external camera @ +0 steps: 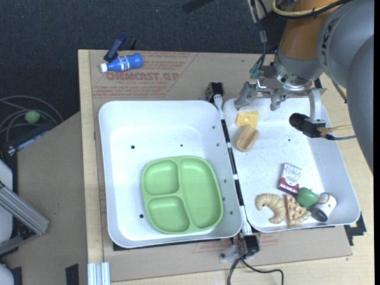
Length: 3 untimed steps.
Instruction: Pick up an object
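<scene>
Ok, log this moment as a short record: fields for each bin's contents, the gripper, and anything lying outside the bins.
left bin: one green divided plate, flat on the floor
right bin: cheese wedge and bread roll at the far end; croissant, pizza slice, small red packet and green-and-white toy at the near end
gripper: above the right bin's far end, near the cheese wedge; nothing seen held
outside bins: blue bottle on the board behind the left bin

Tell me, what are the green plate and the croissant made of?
The green plate looks like plastic: one even pale green, smooth, a soft shine, moulded into three sections. The croissant is probably a plastic or rubber toy: its tan surface looks smooth and a bit glossy, not flaky, though the view cannot settle it.
</scene>
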Available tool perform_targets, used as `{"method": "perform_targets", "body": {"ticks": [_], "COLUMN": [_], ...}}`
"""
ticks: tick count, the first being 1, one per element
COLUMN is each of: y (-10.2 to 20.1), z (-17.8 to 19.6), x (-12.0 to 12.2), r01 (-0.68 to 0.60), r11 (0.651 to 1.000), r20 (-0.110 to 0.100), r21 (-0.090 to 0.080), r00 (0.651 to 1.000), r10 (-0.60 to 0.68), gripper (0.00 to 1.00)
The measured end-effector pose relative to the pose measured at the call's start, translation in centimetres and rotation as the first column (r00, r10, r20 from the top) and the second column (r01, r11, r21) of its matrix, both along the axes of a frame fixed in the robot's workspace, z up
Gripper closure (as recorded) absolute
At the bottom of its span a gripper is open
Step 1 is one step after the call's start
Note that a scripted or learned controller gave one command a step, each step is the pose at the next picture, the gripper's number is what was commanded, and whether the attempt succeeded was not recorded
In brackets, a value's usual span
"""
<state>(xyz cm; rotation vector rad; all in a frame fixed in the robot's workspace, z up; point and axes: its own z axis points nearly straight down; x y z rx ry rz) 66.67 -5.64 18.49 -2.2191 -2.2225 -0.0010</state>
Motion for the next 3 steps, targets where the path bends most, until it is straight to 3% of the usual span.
{"method": "perform_targets", "body": {"ticks": [1,2,3], "y": [0.0,-3.8,-4.3], "z": [0.3,-10.1,-10.1], "x": [-2.3,-2.1,-13.5], "r01": [0.002,0.003,0.003], "r11": [1.000,1.000,1.000], "r20": [-0.002,-0.002,-0.002], "r21": [-0.001,-0.001,-0.001], "r00": [1.000,1.000,1.000], "r10": [-0.002,-0.003,-0.003], "gripper": [0.00,0.00,0.00]}}
